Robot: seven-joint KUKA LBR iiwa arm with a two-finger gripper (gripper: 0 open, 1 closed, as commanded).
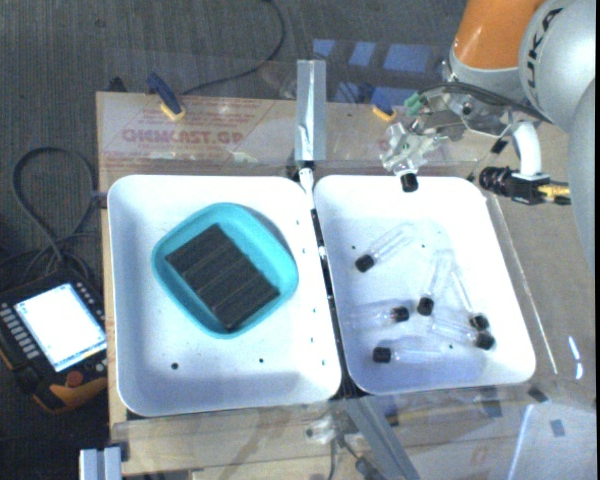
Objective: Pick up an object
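Tubes of clear plastic with black caps lie in the right bin (pixel 500 268), and their see-through bodies are hard to make out against its white floor; the caps are what show plainly. One tube (pixel 383 247) lies toward the far left of that bin, its long axis slanting from the cap at the near left up toward the far right. Another tube (pixel 408 350) lies by the near wall, almost level across the view, with its cap at the left end. Between these, a cluster of tubes (pixel 445 303) lies crossed and close together, caps mostly toward the near side and bodies pointing away to the far wall; how many there are, and which lie over which, cannot be told.

The gripper (pixel 408 148) hangs over the far rim of the right bin, a tangle of pale metal and clear parts blurred against the bench. Whether it is open, closed, or clamped on anything cannot be told. A black cap (pixel 408 181) shows just under it at the rim, but any clear body above it is lost in the gripper's own parts. The arm (pixel 540 38) is cut off by the top and right edges.

The left bin (pixel 140 348) holds a blue dish (pixel 175 258) with a dark ridged block (pixel 223 276) lying in it.
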